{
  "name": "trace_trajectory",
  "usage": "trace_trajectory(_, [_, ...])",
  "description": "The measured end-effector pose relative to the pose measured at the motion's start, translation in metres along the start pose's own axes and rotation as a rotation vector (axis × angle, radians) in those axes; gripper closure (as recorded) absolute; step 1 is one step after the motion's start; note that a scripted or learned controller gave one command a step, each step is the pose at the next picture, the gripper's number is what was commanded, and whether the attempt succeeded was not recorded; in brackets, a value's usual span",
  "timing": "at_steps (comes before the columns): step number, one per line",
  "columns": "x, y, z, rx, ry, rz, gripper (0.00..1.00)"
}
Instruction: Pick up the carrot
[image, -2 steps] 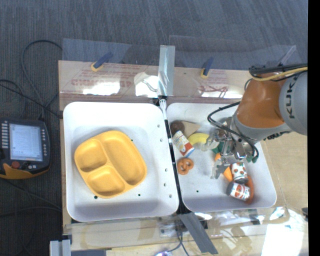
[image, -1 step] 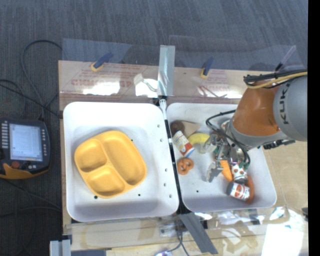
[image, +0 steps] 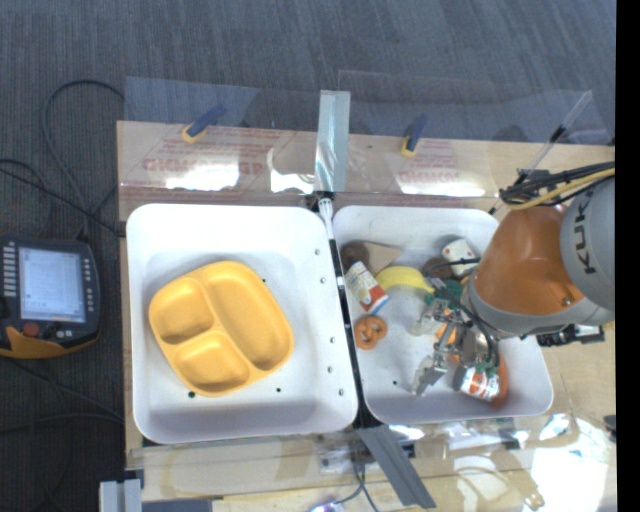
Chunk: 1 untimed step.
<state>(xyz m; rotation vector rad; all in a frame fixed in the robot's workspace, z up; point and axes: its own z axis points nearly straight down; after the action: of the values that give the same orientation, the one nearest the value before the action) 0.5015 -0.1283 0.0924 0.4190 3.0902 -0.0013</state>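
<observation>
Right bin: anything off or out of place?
Nothing spilled or broken. The right bin is cluttered: banana, pretzel and a can lying on its side by the tool. The yellow tray sits askew in the left bin.

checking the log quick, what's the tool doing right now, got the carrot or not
Tool: low in the right bin among the clutter; whether it is open, closed or holding the carrot cannot be told from this view.
</observation>
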Motion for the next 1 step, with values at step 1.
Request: trace_trajectory(1, [-0.0020,0.0009,-0.0111,0.001,-0.003,-0.002,1.00])
